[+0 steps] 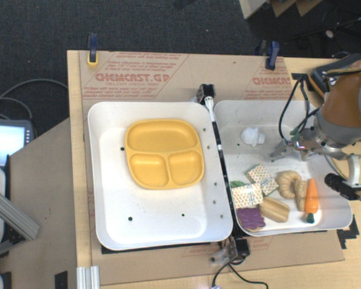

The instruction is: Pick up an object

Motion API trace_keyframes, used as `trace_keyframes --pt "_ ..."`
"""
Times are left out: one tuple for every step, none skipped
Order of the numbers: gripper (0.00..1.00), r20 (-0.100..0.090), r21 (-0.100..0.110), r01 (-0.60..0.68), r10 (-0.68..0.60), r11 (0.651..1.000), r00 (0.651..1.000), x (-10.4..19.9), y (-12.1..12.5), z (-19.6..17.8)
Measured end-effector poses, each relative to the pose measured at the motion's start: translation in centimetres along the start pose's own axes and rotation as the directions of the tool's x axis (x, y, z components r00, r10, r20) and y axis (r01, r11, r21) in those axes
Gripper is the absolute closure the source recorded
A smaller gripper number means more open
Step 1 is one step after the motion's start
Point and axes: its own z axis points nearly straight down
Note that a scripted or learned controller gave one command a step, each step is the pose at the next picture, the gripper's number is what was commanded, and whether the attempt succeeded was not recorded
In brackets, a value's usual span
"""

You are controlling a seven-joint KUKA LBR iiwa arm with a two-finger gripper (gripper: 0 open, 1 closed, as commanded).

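1. On the bench before you, two shallow white bins sit side by side; take the yellow divided tray (165, 152) as your landmark, lying in the upper middle of the left bin (108, 221).
2. To the right of that tray, across the bins' shared rims, the right bin (271, 110) holds all the loose objects.
3. Nearest the tray's lower right corner you see two patterned packets (248, 194) (260, 174), and below them a purple piece (250, 218).
4. Farther right of the tray lie a tan bread roll (274, 210), a curled pastry-like piece (287, 182) and, beyond both, an orange carrot (311, 197) with a green tip, near the bin's far right wall.
5. Level with the tray's upper edge, a small crumpled white object (251, 136) rests alone, well apart from the food cluster.
6. The grey arm with its orange band (344, 104) reaches in at the far right, farthest from the tray, and the gripper (289, 149) hangs over the right bin between the white object and the pastry piece.
7. You cannot tell from this angle how the gripper is set, and no object shows in its grasp.
8. Black cables (289, 110) loop from the arm over the bin's upper part.
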Motion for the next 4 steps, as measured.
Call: trace_keyframes --pt "0.0 -0.01 0.008 0.007 -0.007 1.0 1.0 6.2 -7.0 0.0" --pt "0.0 0.0 -0.001 0.0 0.0 1.0 1.0 -1.4 -9.8 -4.5" --pt "0.0 -0.016 0.003 0.008 -0.008 1.0 1.0 -2.4 -9.4 0.0" --pt "1.0 -0.006 -0.004 0.007 -0.007 1.0 1.0 -2.6 -9.3 -1.2"
